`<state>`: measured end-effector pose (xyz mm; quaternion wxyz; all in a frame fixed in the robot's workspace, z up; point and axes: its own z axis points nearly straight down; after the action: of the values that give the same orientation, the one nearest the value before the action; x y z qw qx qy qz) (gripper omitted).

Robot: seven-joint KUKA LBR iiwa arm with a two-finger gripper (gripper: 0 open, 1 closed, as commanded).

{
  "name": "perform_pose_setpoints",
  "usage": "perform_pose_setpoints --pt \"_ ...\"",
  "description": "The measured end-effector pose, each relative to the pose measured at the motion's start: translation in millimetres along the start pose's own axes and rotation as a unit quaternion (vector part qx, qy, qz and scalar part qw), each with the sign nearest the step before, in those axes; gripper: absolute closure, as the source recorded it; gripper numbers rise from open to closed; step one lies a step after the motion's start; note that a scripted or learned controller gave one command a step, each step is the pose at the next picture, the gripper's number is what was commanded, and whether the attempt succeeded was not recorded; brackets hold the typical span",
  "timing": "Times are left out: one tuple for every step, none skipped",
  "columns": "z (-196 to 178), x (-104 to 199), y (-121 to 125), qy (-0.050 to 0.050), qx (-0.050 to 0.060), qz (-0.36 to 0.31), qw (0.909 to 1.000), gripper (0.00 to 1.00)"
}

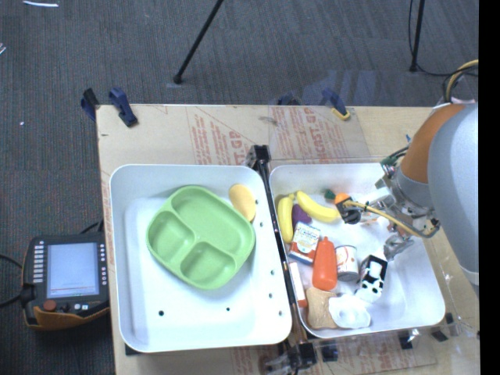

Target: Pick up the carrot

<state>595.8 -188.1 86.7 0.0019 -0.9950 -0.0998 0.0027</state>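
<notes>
One carrot (338,198), two bananas (316,207)

Two shallow white plastic bins (129,209), smooth, semi-gloss. Tabletop (203,131) is raw tan board, matt, with red printed markings. Green three-compartment plastic plate (201,237): smooth, low sheen. Yellow plastic bananas (316,207), just left of the fingers, look glossy. Orange plastic carrot (324,264), below-left of the fingers, smooth with a slight sheen. Small can (346,260) beside it has a shiny metal rim. Crumpled white piece (349,312) below looks soft, matt, cloth or paper, can't tell. Arm shell (469,186) smooth grey, satin finish; orange band (426,143) matt. Floor (117,37) dark carpet, rough weave.
</notes>
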Motion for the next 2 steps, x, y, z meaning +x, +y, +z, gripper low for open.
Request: perform_pose_setpoints --pt "-38.7 -55.3 14.6 0.001 -0.001 0.0 1.0 0.0" --pt "3.2 -97.6 -35.0 -0.002 0.003 -0.036 0.9993 0.0"
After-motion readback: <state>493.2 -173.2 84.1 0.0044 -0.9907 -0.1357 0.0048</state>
